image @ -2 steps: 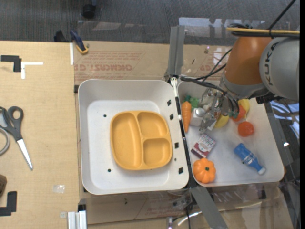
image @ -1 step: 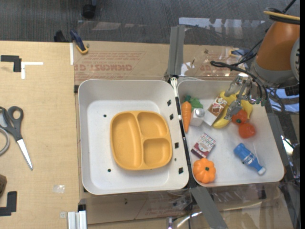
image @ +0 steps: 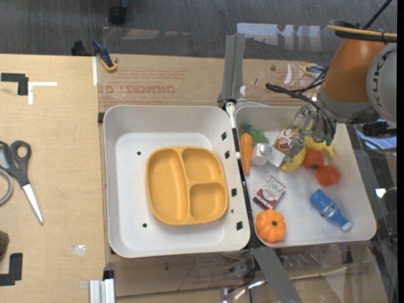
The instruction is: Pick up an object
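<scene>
End effector [image: 312,130] hung low over the far part of the right bin [image: 363,197], at the cluster of toys there. Could not tell its state; clutter and blur hid it. Nothing clearly held.

Directly under it: a banana [image: 295,160], yellow, curved, lying beside a small carton [image: 285,141] with red print. Just right of the banana, a red-orange piece [image: 314,158], and near that a round red one, tomato-like [image: 327,175]. Likely target judged to be the banana or the carton; could not tell which.

Doing the step well, as judged: the cluster was tight, pieces touching, so a straight-down close risked catching two things or pushing one aside. Better to centre on one piece, squeeze across its narrow side, then lift straight up and check it came along.

Further out in the same bin: a carrot [image: 246,151] along the left wall, a white cup-like piece [image: 261,151] beside it, a flat packet [image: 269,192] mid-bin, a pumpkin [image: 271,226] at the near-left corner, a blue bottle [image: 329,209] lying well apart at the near right. These loners looked easier picks.

Left bin [image: 120,169] held a yellow divided plate [image: 187,185]. Scissors [image: 23,177] lay on the table [image: 57,232] at far left.
</scene>
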`<control>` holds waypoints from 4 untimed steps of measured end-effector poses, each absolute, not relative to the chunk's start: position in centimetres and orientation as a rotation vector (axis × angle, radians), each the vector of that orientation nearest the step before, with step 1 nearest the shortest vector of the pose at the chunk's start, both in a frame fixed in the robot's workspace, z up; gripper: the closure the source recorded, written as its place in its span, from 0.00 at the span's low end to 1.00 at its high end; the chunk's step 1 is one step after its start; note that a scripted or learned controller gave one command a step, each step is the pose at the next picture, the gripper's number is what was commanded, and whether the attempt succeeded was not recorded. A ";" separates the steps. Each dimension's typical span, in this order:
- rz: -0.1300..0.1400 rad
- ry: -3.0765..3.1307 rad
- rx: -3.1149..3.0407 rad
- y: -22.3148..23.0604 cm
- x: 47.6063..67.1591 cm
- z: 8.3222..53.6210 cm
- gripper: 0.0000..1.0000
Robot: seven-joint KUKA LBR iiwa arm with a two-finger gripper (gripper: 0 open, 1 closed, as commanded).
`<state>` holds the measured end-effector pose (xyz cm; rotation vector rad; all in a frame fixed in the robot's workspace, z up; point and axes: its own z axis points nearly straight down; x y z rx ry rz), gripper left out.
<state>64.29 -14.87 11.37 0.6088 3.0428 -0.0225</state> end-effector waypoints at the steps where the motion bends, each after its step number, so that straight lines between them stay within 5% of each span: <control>1: 0.004 2.969 0.826 -14.3 61.5 11.6 0.00; 2: -0.001 2.958 0.907 -10.5 61.0 11.1 0.00; 3: -0.002 2.958 0.902 -10.4 61.1 12.0 1.00; 4: -0.001 2.982 0.975 -7.3 62.5 26.6 1.00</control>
